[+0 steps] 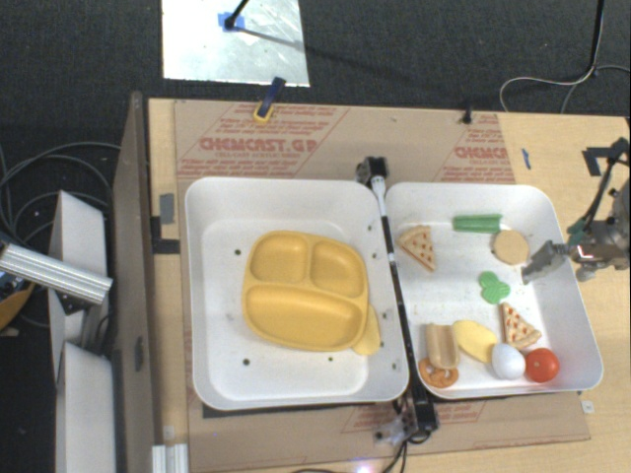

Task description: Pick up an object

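One fixed camera looks down on the table (325, 131) from above at a slight slant, far enough off to take in both bins whole. The left bin (212, 264) sits near the middle of the view, the right bin (567, 264) toward the right edge. Dark floor (79, 47) fills the top and left, and the table's near edge runs along the bottom.

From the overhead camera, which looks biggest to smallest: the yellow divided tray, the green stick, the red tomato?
1. yellow divided tray, by far
2. green stick
3. red tomato

All lie at similar distance from the camera.
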### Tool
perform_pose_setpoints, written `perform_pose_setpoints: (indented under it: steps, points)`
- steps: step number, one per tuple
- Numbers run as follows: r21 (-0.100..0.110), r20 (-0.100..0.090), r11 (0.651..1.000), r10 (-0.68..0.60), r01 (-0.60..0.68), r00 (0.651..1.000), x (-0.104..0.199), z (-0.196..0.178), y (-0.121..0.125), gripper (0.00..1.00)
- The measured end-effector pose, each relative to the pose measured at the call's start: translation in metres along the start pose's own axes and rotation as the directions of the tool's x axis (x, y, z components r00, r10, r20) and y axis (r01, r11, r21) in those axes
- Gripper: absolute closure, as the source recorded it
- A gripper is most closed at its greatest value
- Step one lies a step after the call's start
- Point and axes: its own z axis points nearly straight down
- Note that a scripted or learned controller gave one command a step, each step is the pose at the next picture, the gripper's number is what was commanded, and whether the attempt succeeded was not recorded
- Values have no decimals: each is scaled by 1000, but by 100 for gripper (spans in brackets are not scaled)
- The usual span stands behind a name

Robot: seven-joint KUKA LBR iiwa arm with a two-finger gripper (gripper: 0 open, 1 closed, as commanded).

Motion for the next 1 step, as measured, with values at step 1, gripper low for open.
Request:
perform_pose_setpoints:
  steps: [1]
  points:
    - [-1,1,1000,-4,4,1000,4,41,47,0]
